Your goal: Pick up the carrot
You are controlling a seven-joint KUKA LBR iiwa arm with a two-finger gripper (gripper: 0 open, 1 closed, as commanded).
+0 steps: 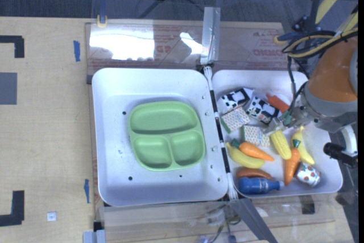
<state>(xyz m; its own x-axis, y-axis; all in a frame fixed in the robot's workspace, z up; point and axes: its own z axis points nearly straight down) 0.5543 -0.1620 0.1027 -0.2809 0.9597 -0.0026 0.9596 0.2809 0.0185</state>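
A crowded right bin (335,182) holds two carrots: one (255,150) lying across a banana (243,157), another (292,164) upright-slanted beside a corn cob (280,144). The claw (291,118) hangs over the pile near the corn; whether it is released or clenched cannot be told. Tight packing risks a grab snagging the corn or banana instead.

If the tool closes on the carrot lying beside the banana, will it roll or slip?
The carrot looks smooth and tapered, so it may slip toward its thin end. It rests against the banana, which probably limits rolling.
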